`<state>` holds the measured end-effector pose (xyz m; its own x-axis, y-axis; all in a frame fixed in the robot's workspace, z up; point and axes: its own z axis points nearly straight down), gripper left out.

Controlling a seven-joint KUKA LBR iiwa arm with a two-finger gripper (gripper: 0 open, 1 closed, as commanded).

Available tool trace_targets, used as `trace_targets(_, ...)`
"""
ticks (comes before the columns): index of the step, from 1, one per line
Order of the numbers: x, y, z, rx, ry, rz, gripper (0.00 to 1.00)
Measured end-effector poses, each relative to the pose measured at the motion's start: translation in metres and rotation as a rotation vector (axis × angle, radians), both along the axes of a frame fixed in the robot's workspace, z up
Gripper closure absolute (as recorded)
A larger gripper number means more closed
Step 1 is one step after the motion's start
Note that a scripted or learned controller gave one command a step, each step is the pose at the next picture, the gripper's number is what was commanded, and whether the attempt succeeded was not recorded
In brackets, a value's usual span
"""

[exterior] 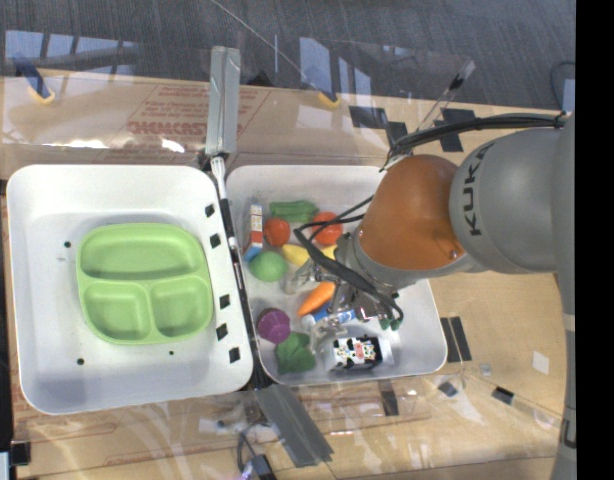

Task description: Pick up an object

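The end effector is lowered into the right-hand shallow white bin, over the small orange plastic carrot mid-bin; its grip cannot be told. A lift-and-check is called for next.

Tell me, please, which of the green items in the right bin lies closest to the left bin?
The light green round fruit; the other green pieces sit farther right.

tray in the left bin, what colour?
Light green tray, seen in the camera view.
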<state>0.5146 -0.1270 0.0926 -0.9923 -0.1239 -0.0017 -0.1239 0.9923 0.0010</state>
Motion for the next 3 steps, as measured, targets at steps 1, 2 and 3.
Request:
trace_targets(1, 0.002, 0.001, 0.011, -0.001, -0.002, 0.007, 1.00)
trace_targets(2, 0.036, 0.050, 0.143, -0.003, -0.015, 0.061, 1.00)
trace_targets(3, 0.065, 0.043, 0.132, -0.002, -0.003, 0.100, 1.00)
